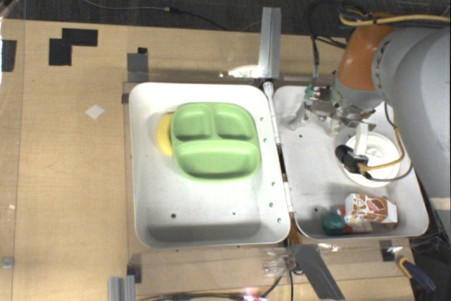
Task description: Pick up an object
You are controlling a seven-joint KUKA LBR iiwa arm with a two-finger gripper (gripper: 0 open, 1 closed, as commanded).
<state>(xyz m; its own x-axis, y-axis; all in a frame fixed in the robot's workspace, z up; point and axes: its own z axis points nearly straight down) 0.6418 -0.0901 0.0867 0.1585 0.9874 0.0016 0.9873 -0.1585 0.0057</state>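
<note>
Over the right bin (310,187), at about 1 o'clock of it, the arm (394,74) comes in from 3 o'clock, its orange band (358,58) sitting above the wrist. Its gripper (325,116) hangs low by the bin's far wall; whether the fingers are spread or closed cannot be told from this angle, and nothing is seen between them. Just at 4 o'clock from the gripper lies a white dish (377,151) with a black cable looped across its near side. At the bin's 5 o'clock corner a small carton (370,211) lies on its side, touching a dark green ball (332,223) at its 9 o'clock end.

Across the divider, the left bin (204,218) holds a green sectioned tray (215,139) toward its 12 o'clock half. A yellow piece (163,135) peeps out from under the tray's 9 o'clock edge. Black tape marks (70,44) sit on the bench at 11 o'clock.
</note>
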